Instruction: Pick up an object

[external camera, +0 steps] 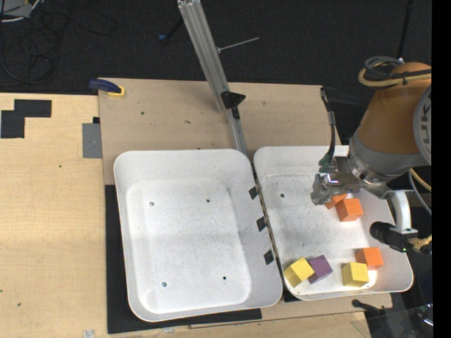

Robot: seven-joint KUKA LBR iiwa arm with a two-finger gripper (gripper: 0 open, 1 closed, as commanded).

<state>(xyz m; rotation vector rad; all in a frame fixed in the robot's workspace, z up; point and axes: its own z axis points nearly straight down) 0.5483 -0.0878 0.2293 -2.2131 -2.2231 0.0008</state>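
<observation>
My gripper (327, 189) hangs low over the right bin (296, 162), lined up for the orange cube (348, 208) just beside it, toward the near rim. I cannot tell whether I grip anything. That cube is small, bright and tilted on the bin floor. Four more blocks cluster well below me along the near edge.

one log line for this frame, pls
stage: reach | end effector low in right bin, beside orange cube | grasp: unconfirmed | other blocks: front edge of bin
</observation>
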